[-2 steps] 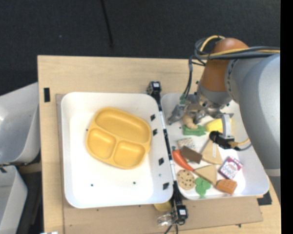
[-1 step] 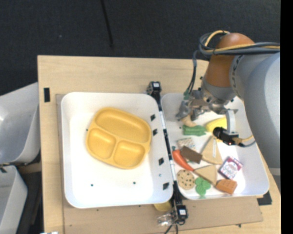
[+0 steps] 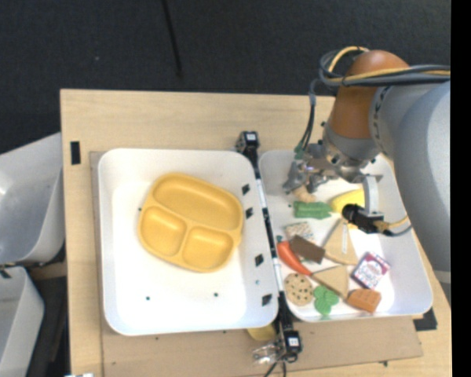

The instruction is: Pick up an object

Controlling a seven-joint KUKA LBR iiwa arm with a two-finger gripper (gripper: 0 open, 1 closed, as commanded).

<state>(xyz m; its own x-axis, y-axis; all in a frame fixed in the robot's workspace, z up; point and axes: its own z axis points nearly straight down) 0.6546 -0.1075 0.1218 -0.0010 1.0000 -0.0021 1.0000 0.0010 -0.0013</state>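
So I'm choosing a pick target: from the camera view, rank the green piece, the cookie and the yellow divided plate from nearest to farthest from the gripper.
1. Green piece: in the right bin, just below the gripper.
2. Cookie: near the right bin's front edge, by the divider.
3. Yellow divided plate: across the divider, in the left bin.

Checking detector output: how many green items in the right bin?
2. One green piece lies near the bin's top, just below the end effector; the other sits at the bottom edge beside the cookie. The arm may hide more.
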